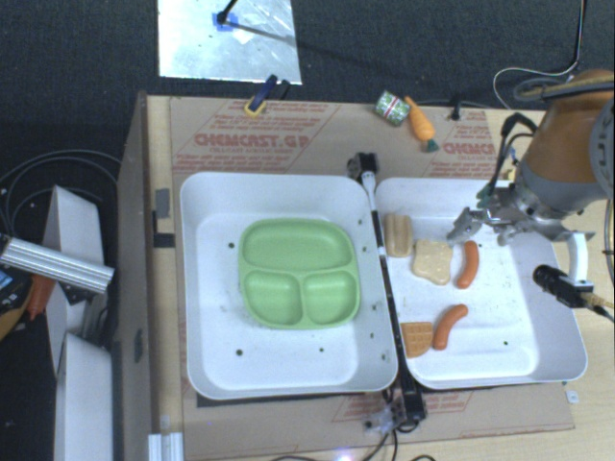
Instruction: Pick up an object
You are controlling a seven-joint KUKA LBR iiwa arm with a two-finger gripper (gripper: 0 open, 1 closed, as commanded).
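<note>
White plastic bins sit side by side on a brown cardboard-covered worktop (288,137). Left bin (207,257) holds a green divided plate (298,272) w/ three sections. Right bin (538,344) holds toy food: a tan bread piece (398,234) near the divider, a pale cheese-like slab (433,260) just right of it, an orange-red sausage (467,264) touching or just beside the slab, a 2nd sausage (449,326) lower down, and a cracker (417,338) just beside that one's lower end.

Grey arm (567,161) w/ orange band reaches in from the right. Gripper (478,221) hangs over the right bin's upper area, near the top of the first sausage; whether it touches anything is unclear. Fingers (464,227): can't tell if apart or together, and nothing visible between them.

Beyond the bins, on the worktop's far edge: a small green can (392,108) and a toy carrot (421,123), near each other. Far left of the worktop, cables and a white box.
</note>
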